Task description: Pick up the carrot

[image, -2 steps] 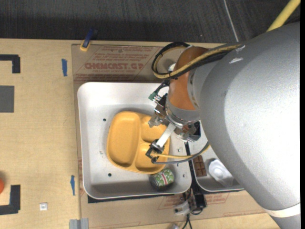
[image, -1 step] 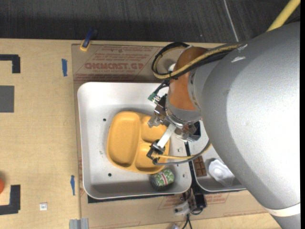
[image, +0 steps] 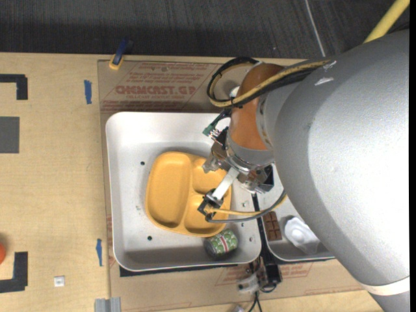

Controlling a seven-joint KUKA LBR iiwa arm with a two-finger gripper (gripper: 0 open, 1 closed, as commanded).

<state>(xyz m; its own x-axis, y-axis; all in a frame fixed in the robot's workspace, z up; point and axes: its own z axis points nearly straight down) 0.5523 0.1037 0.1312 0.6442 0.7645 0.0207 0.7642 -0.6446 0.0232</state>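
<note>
Left shallow white bin (image: 123, 174) holds a yellow two-compartment plastic dish (image: 170, 190), with the gripper (image: 216, 168) hanging over its right half, and I can't tell if it's spread or closed. A round green-and-red patterned thing (image: 221, 243) sits just beside the dish's near edge. Right white bin (image: 299, 257) has a brown segmented block (image: 273, 227) beside a crumpled white lump (image: 299, 233); where the carrot is, can't tell.
</note>
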